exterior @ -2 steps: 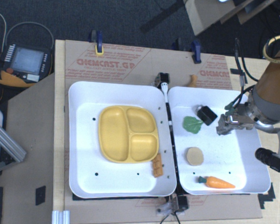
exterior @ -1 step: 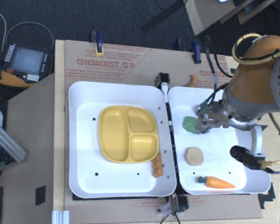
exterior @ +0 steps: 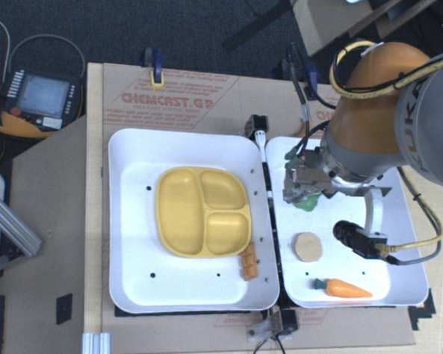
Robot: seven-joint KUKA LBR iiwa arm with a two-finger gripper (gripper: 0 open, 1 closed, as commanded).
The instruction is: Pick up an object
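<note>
Gripper (exterior: 305,186): was seen low in the right bin (exterior: 401,292), at its upper left part; whether it was wide, narrow or holding anything could not be told, the wrist hiding it.
Green object (exterior: 307,202): was glimpsed just under the gripper, partly covered; contact could not be confirmed.
Arm (exterior: 375,107): was reached in from the right, its orange band hung over the bin's far end.
Round beige piece (exterior: 308,247): was lying near, just below the gripper, apart from it.
Toy carrot (exterior: 345,289): was lying at the bin's near edge, well apart.
Left bin (exterior: 122,204): was occupied by a yellow divided plate (exterior: 203,211), with a small brown piece (exterior: 249,264) just beside the plate's lower right corner.
Step in hand: judged to be the descent or the grasp over the green object.
Next move: a firm close about the green object would be called for, then a straight lift clear of the bin wall; a miss was judged quite possible.
</note>
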